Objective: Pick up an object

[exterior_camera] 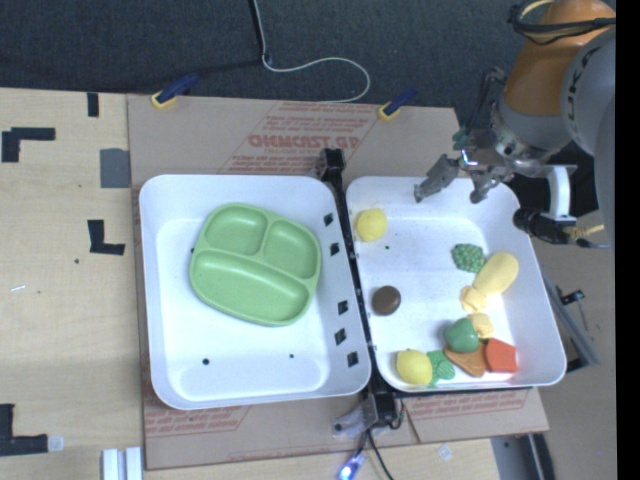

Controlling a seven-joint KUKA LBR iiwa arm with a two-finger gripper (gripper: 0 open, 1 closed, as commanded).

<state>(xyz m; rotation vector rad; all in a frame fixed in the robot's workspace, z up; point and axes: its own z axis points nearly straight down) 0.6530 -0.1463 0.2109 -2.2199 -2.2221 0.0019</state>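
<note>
Pincer (459, 181) spread open and holding nothing above right bin (530, 373), small round yellow ball (371, 224) near its far-left corner

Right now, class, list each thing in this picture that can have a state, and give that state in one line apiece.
Grey two-finger gripper: jaws open, holding nothing, above the right bin's far edge.
Green divided plastic plate: lying face up in the left bin, compartments bare.
Small yellow round toy: resting loose in the right white bin.
Brown round toy: resting loose, apart from the others.
Pale yellow banana-shaped toy: lying on its side.
</note>
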